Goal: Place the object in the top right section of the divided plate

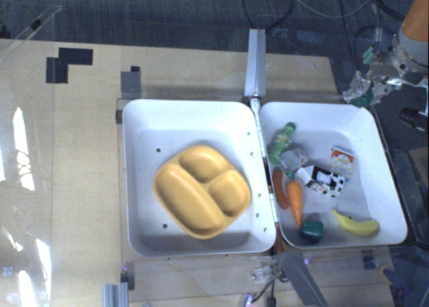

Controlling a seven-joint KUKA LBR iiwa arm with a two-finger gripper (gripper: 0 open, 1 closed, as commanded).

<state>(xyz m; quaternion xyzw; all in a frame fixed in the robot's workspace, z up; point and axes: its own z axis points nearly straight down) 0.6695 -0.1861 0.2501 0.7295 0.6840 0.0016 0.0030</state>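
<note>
My gripper (365,91) hangs just beyond the upper right corner of the right bin (382,165), outside its rim; whether it is open or closed I cannot tell, and I see nothing in it. The divided plate (202,190), yellow, sits in the left bin (141,165), beside the right bin. Inside the right bin lie a green bottle (281,139), a carrot (294,200), a banana (355,224), a small carton (341,160) and a dark green object (312,230).
</note>
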